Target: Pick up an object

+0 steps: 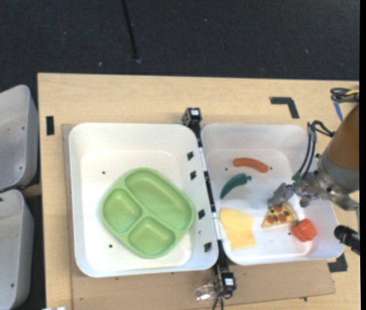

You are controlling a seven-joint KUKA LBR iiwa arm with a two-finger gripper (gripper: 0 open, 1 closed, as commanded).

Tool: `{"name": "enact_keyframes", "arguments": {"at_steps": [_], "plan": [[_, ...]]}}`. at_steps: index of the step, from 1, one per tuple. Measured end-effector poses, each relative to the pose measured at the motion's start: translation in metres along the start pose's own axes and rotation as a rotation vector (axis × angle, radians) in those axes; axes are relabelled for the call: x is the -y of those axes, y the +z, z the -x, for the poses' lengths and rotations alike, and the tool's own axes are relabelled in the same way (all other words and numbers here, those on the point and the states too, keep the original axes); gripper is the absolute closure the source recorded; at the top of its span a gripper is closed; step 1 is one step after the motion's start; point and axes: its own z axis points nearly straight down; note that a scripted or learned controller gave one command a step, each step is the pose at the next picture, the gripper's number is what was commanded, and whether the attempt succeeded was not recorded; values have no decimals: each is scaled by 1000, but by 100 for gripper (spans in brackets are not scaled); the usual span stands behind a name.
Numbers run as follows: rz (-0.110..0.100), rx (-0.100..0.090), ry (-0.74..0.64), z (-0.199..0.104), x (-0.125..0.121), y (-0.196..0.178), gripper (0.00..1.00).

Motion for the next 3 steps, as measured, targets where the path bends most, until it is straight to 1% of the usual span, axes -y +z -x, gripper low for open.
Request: {"name": "enact_keyframes", "arguments": {"at_steps": [1, 2, 3], "plan": [[2, 1, 1, 1, 0, 45, 0], [9, 2, 6, 2, -2, 31, 100], [8, 2, 1, 9, -5, -13, 100]]}}
